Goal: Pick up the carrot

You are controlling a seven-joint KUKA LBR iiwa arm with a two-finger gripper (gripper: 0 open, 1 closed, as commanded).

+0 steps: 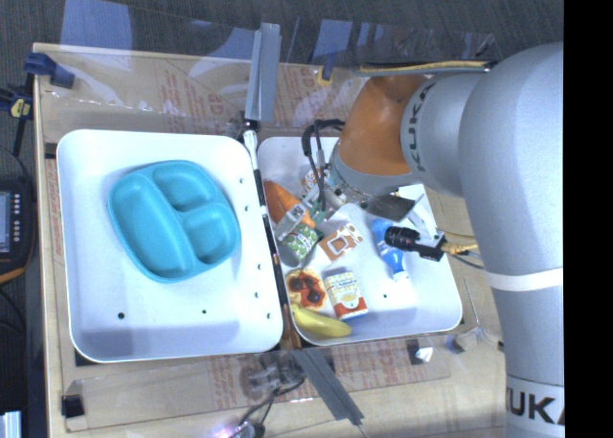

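Bench [144,91] — arm [508,187] lettered "KUKA" — carrot [281,200].

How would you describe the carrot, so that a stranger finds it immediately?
Look in the right bin, at its left wall near the far end. The carrot lies there, just under the gripper. It is plain orange and tapered, while the packets beside it carry printed labels.

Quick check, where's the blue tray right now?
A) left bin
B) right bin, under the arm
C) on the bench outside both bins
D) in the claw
A: the blue tray lies flat in the left bin, alone there; the carrot and the other items sit in the right bin.
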